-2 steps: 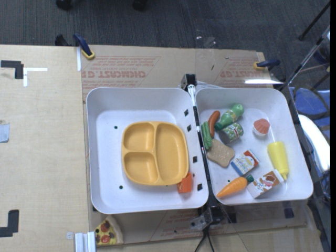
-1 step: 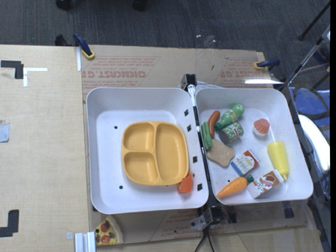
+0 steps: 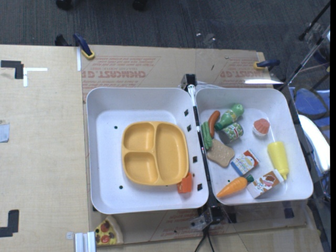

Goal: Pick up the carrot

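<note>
You have two shallow white bins side by side on the bench, and the right bin [image 3: 294,156] is your landmark. Touching its left wall sits the left bin [image 3: 100,156], which bears a yellow divided plate [image 3: 155,152]; a small orange-red piece [image 3: 185,185] lies at the plate's corner nearest the landmark.

Inside the right bin, a yellow bottle [image 3: 278,158] lies by its right wall. A green bottle [image 3: 229,117] lies toward its far edge, with a small can [image 3: 233,132] just below. The carrot [image 3: 233,186] you are after lies near the bin's front edge, orange with a green top, its tip pointing at the left wall. Just right of it sits a small carton [image 3: 265,183]. A slice of bread [image 3: 220,153] lies near the left wall.

The gripper's state you cannot tell from this view.
</note>
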You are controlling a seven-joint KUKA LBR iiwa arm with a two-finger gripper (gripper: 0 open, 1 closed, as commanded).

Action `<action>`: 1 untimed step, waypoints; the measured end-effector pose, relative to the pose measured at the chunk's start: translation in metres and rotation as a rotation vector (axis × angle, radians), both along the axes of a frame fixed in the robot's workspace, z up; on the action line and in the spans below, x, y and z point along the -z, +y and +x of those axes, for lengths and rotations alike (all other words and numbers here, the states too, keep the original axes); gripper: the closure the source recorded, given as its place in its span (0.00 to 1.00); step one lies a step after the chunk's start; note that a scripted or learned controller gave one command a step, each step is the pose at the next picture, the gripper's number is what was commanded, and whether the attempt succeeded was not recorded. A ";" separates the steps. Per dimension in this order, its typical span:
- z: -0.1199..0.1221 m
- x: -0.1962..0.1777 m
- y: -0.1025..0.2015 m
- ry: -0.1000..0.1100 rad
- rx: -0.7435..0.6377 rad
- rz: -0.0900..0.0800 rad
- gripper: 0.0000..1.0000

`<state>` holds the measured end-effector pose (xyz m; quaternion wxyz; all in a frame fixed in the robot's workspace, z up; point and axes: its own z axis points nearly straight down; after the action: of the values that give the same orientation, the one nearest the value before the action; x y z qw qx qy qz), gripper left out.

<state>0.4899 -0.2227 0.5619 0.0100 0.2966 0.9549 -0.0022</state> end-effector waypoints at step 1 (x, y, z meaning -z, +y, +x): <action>0.003 -0.009 0.000 -0.005 -0.002 -0.003 1.00</action>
<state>0.4928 -0.2228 0.5709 0.0127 0.2957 0.9552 -0.0027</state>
